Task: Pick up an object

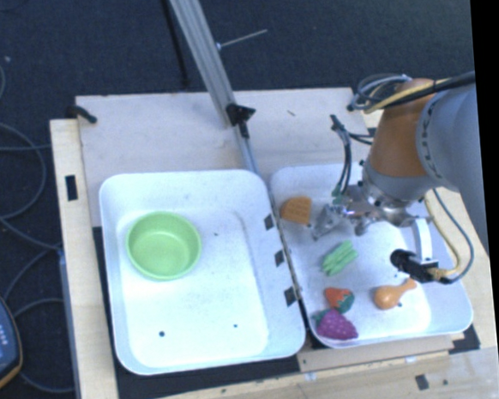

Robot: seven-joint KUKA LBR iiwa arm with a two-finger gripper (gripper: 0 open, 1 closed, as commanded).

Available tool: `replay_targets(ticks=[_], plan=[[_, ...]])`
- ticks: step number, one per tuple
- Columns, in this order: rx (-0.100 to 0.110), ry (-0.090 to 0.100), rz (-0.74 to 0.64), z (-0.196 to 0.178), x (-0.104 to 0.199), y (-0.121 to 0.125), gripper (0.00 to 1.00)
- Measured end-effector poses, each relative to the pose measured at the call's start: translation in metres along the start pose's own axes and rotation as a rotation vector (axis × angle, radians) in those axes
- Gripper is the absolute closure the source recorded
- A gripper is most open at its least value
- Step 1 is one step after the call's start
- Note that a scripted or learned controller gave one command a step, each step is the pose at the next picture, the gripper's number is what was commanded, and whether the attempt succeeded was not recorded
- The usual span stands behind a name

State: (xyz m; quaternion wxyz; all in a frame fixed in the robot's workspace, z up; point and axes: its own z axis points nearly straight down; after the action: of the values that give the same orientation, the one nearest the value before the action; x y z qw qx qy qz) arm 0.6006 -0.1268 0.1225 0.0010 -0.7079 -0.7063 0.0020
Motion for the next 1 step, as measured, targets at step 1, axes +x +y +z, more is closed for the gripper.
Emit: replay_targets(ticks=[1], plan=[[-0.003, -0.001, 0.001, 0.0226, -0.0017, -0.0001, 0.0]])
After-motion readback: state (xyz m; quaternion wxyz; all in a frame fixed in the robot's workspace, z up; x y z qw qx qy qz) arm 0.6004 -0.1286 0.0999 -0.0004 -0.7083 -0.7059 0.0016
